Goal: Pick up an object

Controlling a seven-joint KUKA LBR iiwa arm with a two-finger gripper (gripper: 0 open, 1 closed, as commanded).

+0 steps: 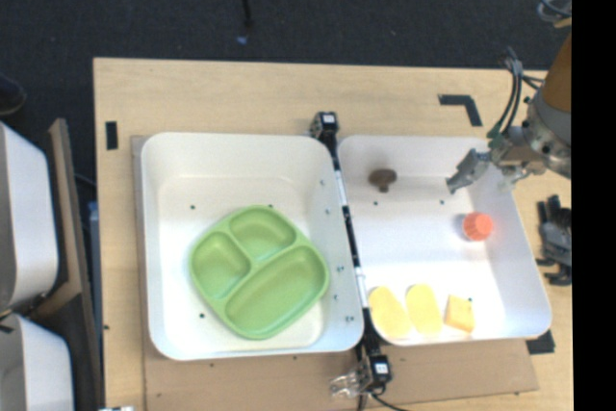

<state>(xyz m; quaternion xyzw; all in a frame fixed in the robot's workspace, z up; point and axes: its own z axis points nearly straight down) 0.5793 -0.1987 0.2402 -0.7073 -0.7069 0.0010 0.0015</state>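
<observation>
The right bin (414, 241) holds a small brown object (383, 178) near its back, an orange round piece (478, 226) at its right side, two pale yellow ovals (388, 311) (422, 306) at the front, and a yellow-orange wedge (460, 314) beside them. My gripper (470, 170) hangs over the bin's back right corner, above and a little left of the orange piece. Nothing shows between its fingers.
The left bin (173, 188) holds a green divided plate (258, 270). A black clip (325, 123) sits at the back where the bins meet. The arm (549, 111) comes in from the right edge. Dark fittings (555, 241) lie on the bench at right.
</observation>
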